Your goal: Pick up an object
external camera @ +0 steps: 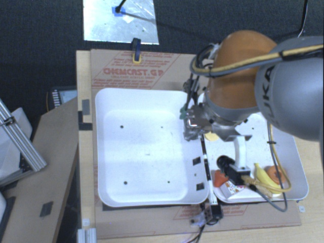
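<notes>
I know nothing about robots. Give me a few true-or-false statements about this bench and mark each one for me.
1. The left bin and the right bin are both white. True.
2. The banana lies in the left bin. False: it lies in the right bin, near its front right corner.
3. The arm hangs over the right bin. True.
4. The band on the arm is blue. False: it is orange.
</notes>
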{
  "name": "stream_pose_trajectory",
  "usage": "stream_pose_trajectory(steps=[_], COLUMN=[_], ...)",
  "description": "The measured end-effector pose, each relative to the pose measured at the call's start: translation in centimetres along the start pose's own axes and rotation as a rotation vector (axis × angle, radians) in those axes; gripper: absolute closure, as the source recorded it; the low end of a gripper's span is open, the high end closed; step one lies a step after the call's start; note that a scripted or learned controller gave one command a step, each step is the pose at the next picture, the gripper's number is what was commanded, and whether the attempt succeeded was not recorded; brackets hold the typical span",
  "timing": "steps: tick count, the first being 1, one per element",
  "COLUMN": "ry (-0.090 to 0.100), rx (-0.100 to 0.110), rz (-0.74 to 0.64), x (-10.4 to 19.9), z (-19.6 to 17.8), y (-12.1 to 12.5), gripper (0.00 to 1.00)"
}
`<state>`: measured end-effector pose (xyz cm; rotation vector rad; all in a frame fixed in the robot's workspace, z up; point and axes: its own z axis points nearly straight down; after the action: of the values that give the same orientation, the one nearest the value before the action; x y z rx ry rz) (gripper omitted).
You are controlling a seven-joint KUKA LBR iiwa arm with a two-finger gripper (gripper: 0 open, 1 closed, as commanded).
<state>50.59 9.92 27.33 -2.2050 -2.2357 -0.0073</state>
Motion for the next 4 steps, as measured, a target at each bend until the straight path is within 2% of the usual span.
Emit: stream_pose_trajectory(steps=[1, 2, 3, 4], ry=[-0.003, -0.003, -0.005, -0.004], rx=[0.003, 0.001, 0.006, 0.003], rz=[0.005, 0.007, 0.007, 0.009], x=[5.5, 5.2, 6.6, 6.5], z=[4.7, 3.5, 9.7, 9.3], y=[2.6, 2.6, 4.5, 4.6], gripper=[1.0, 1.0, 1.0, 0.0])
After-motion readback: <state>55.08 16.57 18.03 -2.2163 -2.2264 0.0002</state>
